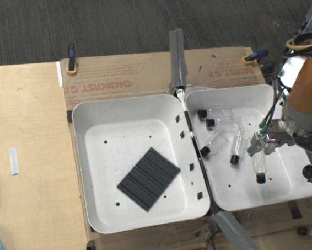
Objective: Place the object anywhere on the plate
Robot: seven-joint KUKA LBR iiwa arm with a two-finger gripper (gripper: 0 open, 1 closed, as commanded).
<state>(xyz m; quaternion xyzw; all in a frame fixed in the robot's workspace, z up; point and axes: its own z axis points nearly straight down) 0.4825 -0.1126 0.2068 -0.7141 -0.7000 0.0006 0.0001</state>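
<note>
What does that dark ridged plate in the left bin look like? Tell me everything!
The plate is a flat, dark grey rectangle with ridges running along its length. It looks like matte plastic or rubber. It lies flat on the floor of the left bin, turned at a slant so one corner points toward the bin's front wall. It sits near the middle, apart from the walls. Nothing rests on it, and only the bin floor touches it.

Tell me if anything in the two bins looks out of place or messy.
Nothing looks spilled or broken. The dark plate lies flat but skewed in the left bin. In the right bin the clear tubes lie scattered at different angles, with the gripper over them.
</note>
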